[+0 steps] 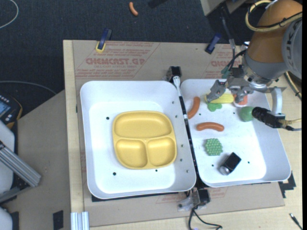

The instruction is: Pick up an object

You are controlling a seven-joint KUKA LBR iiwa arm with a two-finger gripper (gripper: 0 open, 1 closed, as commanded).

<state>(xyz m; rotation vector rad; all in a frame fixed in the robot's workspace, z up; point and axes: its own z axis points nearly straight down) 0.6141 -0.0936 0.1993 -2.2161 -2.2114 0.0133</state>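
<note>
Two white bins (91,128) sit side by side on the cardboard-topped desk (139,56), dark carpet (57,13) behind. Left bin holds a yellow divided tray (144,139). Right bin: two sausages (210,126), green broccoli-like piece (213,146), black block (230,163). Tool (225,92) is low at the far edge, fingers spread around a yellow corn toy (221,98); can't tell if they touch it.

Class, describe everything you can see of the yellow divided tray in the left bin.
The yellow tray looks like smooth moulded plastic, a rounded rectangle with three compartments: one wide one along the far side and two smaller ones side by side nearer the camera. It lies flat and right way up near the middle of the left bin, slightly turned. Nothing lies in it, and only the bin floor touches it.
</note>
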